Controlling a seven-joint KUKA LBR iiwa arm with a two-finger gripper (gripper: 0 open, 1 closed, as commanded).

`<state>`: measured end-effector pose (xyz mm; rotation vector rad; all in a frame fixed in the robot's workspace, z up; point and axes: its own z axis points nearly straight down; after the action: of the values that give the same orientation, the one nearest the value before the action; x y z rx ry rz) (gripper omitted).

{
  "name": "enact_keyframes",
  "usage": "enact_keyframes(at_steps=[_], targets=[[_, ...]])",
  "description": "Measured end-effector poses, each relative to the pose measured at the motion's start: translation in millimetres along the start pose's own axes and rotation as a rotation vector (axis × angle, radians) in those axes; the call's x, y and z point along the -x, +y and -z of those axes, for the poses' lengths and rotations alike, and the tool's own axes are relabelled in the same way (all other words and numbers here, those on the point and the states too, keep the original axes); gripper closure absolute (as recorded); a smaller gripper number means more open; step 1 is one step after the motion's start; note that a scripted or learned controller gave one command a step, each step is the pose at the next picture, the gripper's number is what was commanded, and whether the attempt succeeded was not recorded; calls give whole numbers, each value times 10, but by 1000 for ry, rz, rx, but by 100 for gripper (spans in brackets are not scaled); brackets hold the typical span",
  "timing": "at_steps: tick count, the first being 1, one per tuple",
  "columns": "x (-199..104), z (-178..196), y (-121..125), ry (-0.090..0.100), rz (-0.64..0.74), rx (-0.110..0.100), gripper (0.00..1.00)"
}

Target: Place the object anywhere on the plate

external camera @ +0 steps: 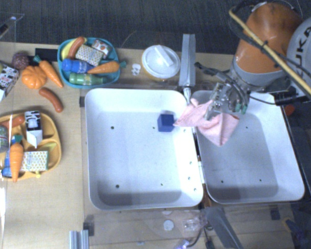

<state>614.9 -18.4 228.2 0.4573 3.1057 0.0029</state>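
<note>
Pink cloth (pixel 213 123) clamped in end effector (pixel 221 107), above right white bin (pixel 259 183), wooden bench (pixel 52 201), dark floor behind.

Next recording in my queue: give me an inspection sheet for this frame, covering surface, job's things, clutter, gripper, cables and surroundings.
Surface: two shallow white bins side by side, left bin and right bin, on a wooden bench.
Job's things: pink cloth draped over the divide between the bins, mostly on the right side; blue block in the left bin beside the cloth. A plate: nothing seen in the bins.
Clutter: blue bowl and yellow tray of toy food, loose toy vegetables, white lidded container, all outside the bins.
Gripper: gripper at the cloth's top edge.
Cables: thin black leads near the wrist.
Surroundings: dark floor beyond the bench.
</note>
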Motion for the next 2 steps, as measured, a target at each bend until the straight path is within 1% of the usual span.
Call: enact_keyframes(at_steps=[1,2], targets=[[-258,-2,315,0,292,0,100],[-543,7,622,1,294,1,100]])
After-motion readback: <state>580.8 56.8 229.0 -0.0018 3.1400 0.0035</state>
